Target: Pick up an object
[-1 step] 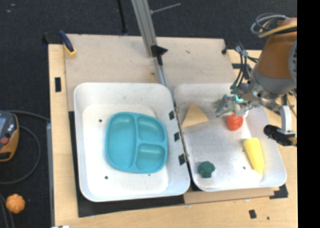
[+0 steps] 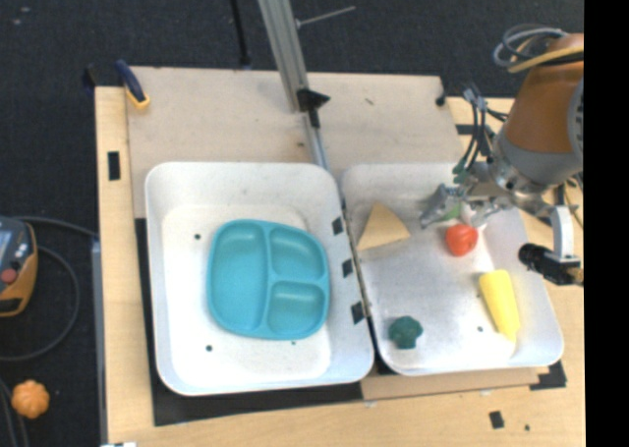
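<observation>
Green lump: closest thing to the lens, it sat in the right bin near the front wall, well clear of the gripper.

Red object: probably the target. It looked like a small tomato, lying toward the back of the right bin, touching or just under the gripper tips.

Gripper: it hung right above the red object, at the back of the right bin. Honestly couldn't tell from this angle if it was spread or pinched, and nothing was clearly between the tips, so I wouldn't call it a grab.

What could go wrong: the red thing looked round, so I'd guess an off-centre squeeze would just roll it away toward the bin wall.

Yellow piece: corn-cob shape, in the right bin in front of the red object, near but apart.

Tan wedge: on the right bin's left side, beside the divider, clear of the gripper's way.

Teal tray: sat in the left bin, next door to the right bin, no obstacle.

Orange ball: way off on the floor, left of both bins.
</observation>
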